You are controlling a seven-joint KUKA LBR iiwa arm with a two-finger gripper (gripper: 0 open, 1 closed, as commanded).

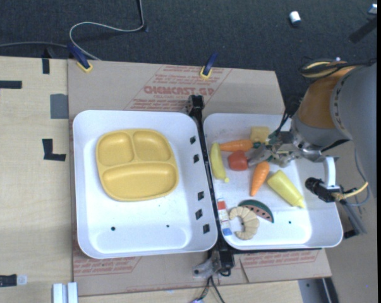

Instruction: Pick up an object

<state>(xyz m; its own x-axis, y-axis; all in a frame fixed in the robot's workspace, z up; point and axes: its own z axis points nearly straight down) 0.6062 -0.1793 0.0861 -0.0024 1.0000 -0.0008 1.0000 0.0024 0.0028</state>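
My gripper [265, 150] hangs low over the back middle of the right bin [323, 229], reaching in from the right. Just below its tip lies an orange carrot [259, 177], pointing toward the front. A second carrot [235, 146] and a red tomato [237, 161] lie just left of the tip. Behind the tip sits a pale yellow block [260, 133]. Nothing shows as lifted.
The right bin also holds a yellow banana-like piece [218, 163] by its left wall, a yellow cone [286, 189], a watermelon slice [257, 209] and a beige ring-shaped pastry [244, 223]. A yellow divided plate [138, 164] lies in the left bin [89, 232].
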